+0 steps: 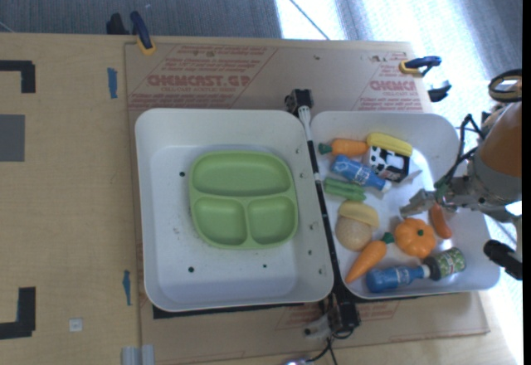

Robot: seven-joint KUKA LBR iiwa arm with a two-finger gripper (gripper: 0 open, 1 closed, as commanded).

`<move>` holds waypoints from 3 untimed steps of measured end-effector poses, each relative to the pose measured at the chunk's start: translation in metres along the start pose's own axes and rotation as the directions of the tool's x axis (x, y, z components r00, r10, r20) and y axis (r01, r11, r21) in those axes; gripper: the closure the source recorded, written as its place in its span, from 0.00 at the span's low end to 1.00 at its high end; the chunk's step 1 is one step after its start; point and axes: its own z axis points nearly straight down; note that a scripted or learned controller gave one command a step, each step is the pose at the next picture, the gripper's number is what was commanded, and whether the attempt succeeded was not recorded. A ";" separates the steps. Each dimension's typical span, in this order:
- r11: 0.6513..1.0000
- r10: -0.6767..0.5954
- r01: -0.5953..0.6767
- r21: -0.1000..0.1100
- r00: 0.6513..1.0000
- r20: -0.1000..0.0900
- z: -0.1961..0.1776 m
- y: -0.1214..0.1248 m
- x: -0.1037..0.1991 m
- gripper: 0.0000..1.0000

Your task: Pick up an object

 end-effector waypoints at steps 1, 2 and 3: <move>1.000 0.014 -0.014 0.019 1.000 0.015 -0.003 -0.010 -0.010 1.00; 1.000 0.008 -0.008 0.026 1.000 0.000 -0.002 -0.009 -0.003 0.00; 0.999 0.019 -0.019 0.026 1.000 0.016 0.009 -0.018 0.033 0.00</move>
